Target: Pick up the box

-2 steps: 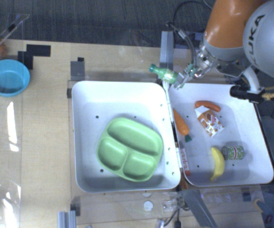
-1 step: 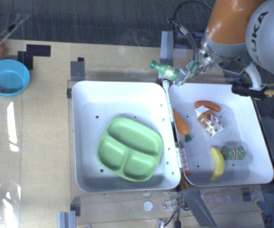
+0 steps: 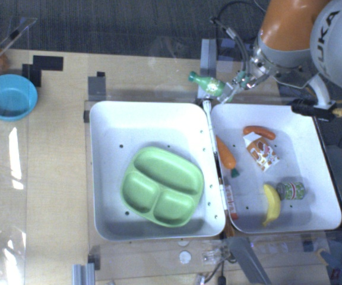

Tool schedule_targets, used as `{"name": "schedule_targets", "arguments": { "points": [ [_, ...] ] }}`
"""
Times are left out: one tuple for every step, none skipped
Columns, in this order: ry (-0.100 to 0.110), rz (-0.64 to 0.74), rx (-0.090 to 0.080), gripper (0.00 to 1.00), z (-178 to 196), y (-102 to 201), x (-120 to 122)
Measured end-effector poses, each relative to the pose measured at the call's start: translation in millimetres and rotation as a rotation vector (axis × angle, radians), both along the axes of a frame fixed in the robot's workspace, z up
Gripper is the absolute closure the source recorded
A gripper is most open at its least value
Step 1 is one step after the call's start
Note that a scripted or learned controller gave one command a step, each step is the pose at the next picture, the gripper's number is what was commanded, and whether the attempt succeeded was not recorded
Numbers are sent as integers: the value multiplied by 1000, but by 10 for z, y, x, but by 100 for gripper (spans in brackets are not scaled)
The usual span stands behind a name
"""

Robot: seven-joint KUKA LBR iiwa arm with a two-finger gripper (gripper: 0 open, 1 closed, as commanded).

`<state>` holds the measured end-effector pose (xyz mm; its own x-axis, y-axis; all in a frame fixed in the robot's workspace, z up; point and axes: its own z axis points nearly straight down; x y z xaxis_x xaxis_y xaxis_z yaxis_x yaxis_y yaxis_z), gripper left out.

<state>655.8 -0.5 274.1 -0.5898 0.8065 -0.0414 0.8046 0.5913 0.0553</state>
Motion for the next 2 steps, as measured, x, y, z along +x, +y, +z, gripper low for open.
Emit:
{"name": "schedule_targets", "arguments": {
  "points": [
    [-8,4,0,100,126,3,16],
    [64,32,-1,100,-1086,-879,139]
  ]
}}
